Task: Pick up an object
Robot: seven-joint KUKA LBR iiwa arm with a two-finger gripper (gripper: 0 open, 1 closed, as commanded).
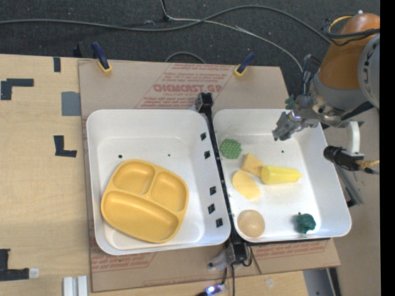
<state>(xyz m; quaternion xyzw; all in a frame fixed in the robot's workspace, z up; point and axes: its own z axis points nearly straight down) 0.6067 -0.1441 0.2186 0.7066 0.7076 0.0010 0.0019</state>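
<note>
Five small objects lie in the right-hand bin (333, 184), the pale wedge (251, 163), the yellow cone (281, 175) and the yellow slab (246, 185) huddled touching at its centre, a green disc (230, 148) just above-left of them, a tan round (251, 222) and a dark green piece (305, 222) along the lower edge. The gripper (282, 128) sits over that bin's upper right with nothing between its fingers, though whether they are spread or pressed together cannot be told. A descent on the central cluster could wedge a finger between neighbours and scatter them; the left-hand bin (92, 165) with its yellow divided tray (145, 200) lies well apart, beyond the black divider (213, 165).
</note>
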